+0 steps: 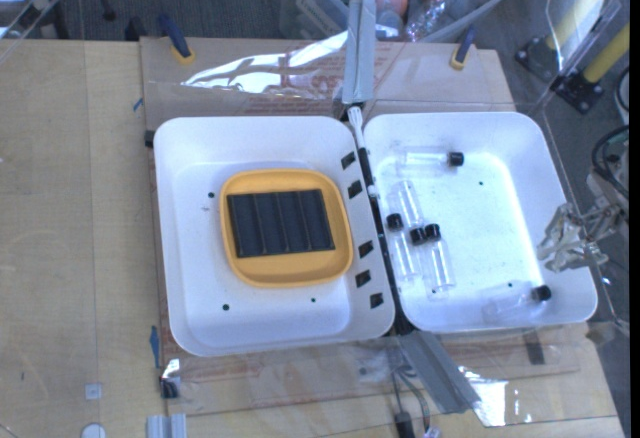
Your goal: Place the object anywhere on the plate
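The yellow plate (287, 271) with its dark ridged insert (279, 224) lay in the left bin (190, 226) on the table (70, 226), and nothing rested on it. The clear black-capped vials (425, 251) lay apart from it in the right bin (500, 216): one near the far wall, a cluster beside the divider, and one in the near right corner. The claw (572, 238) hung over that bin's right rim, well apart from the vials, and whether it was apart or together could not be told.
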Robot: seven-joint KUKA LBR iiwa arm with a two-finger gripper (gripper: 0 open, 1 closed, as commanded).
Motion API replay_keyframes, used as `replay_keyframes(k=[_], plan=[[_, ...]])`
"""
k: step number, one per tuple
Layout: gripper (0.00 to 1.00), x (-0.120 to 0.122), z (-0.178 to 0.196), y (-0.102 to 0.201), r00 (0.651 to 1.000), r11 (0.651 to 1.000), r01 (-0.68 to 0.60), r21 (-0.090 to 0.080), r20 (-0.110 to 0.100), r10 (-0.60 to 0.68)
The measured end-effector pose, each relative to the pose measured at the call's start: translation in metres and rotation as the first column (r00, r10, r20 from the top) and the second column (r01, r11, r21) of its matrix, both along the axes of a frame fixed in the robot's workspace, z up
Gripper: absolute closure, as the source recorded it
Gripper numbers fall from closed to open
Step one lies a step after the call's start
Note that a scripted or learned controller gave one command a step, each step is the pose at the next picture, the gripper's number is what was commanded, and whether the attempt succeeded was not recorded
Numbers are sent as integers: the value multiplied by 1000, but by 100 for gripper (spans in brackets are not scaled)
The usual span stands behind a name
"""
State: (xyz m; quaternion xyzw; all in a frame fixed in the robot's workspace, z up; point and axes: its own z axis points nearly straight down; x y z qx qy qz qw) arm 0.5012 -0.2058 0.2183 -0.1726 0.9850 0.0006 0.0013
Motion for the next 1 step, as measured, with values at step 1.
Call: replay_keyframes(k=[1], plan=[[100,23,70,-18,971,971,-240,-3,6,240]])
